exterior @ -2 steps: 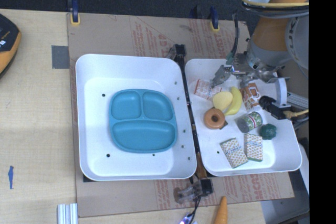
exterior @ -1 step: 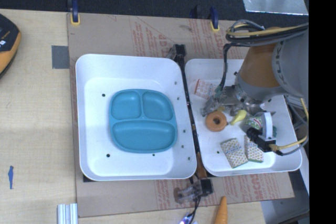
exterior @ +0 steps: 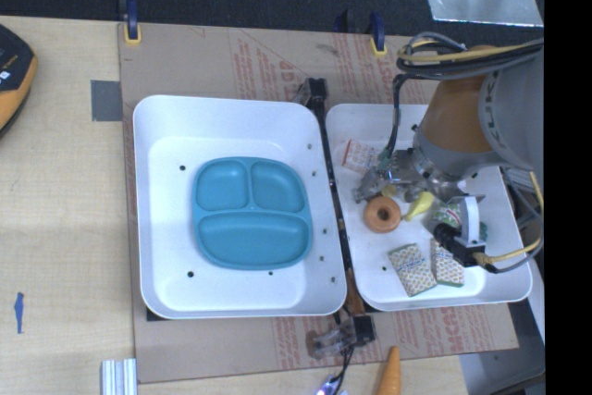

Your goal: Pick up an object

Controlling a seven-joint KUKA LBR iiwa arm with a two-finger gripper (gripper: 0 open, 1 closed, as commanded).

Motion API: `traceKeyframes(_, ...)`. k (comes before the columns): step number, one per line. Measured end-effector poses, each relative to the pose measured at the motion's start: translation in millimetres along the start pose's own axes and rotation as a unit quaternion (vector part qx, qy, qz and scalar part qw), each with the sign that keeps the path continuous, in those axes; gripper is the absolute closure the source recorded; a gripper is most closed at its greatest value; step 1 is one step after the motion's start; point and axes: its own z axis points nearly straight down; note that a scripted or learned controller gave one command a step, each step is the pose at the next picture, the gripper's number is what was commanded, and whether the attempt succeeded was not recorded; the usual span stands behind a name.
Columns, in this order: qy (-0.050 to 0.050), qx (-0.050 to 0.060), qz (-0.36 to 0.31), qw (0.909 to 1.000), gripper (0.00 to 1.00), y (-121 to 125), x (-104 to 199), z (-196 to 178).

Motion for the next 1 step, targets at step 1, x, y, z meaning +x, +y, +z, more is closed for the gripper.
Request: traceKeyframes(1,-0.001,-0.004,0.0,1.0,0.0,28.5,-9.9,-12.0)
